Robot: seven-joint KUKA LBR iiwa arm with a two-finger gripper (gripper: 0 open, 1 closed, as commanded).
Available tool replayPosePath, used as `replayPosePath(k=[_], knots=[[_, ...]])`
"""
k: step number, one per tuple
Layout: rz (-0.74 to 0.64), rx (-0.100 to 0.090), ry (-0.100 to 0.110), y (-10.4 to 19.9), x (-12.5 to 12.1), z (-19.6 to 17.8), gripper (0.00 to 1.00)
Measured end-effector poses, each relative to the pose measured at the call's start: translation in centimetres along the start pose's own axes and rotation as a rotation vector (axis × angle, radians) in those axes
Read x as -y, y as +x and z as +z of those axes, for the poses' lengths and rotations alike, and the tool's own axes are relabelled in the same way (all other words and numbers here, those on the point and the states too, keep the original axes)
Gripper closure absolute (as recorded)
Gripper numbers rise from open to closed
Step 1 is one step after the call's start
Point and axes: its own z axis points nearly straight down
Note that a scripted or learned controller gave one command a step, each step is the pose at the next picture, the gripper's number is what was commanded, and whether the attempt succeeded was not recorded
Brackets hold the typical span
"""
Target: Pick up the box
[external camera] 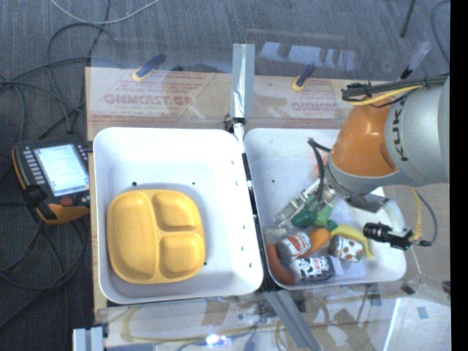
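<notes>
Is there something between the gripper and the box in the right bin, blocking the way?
Nothing visibly stands between them. The gripper hangs over the right bin, just above the pile; the box lies below it, wedged among a can, carrot and banana.

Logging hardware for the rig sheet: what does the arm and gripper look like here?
The arm is glossy grey with black KUKA lettering and a broad orange band above the wrist. Dark cables run along it. The gripper is slim, metallic, with green parts.
</notes>
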Motion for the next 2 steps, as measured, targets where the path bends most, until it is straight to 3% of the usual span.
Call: replayPosePath(k=[1, 2], knots=[[-0.015, 0.002, -0.001, -2.2, -3.5, 0.7, 0.00], [0.102, -0.001, 0.009, -10.0, -6.0, -1.5, 0.00]])
